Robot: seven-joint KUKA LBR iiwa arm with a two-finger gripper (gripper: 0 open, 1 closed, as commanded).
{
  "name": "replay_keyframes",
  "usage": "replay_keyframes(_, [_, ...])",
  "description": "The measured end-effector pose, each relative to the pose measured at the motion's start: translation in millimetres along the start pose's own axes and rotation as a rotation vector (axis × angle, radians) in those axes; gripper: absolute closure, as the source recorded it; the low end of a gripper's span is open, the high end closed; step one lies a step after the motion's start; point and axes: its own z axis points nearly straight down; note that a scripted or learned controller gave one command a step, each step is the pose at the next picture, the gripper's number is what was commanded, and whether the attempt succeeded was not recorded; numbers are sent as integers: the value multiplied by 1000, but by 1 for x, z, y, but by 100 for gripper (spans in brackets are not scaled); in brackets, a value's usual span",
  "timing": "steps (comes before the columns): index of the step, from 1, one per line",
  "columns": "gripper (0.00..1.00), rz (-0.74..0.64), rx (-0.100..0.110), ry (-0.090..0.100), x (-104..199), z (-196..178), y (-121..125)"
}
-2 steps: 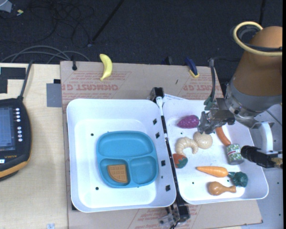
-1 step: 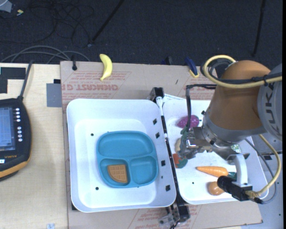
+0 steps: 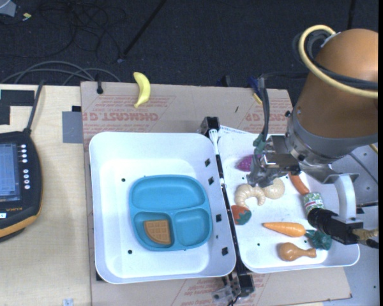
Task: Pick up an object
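My gripper [image 3: 263,173] hangs low in the right bin [image 3: 345,257], near its back left part. Just below it lie a cream croissant-shaped piece [image 3: 250,194] and a second cream piece [image 3: 276,189]. A purple item [image 3: 244,164] lies to the gripper's left. Whether the gripper touches the cream pieces is unclear. An orange carrot [image 3: 284,229], a tan pear-shaped toy [image 3: 295,252] and a red and teal item [image 3: 241,215] lie nearer the front of the bin.
The left bin [image 3: 108,171] holds a blue divided plate [image 3: 169,199] with a waffle [image 3: 157,232] in one compartment. A green and white can [image 3: 313,203] and an orange piece [image 3: 299,183] lie right of the gripper. A banana [image 3: 141,89] rests behind the bins. A pendant [image 3: 9,180] sits far left.
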Motion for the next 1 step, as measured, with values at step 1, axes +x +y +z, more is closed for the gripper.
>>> replay_keyframes(1, [100,-3,4,0,51,-66,0])
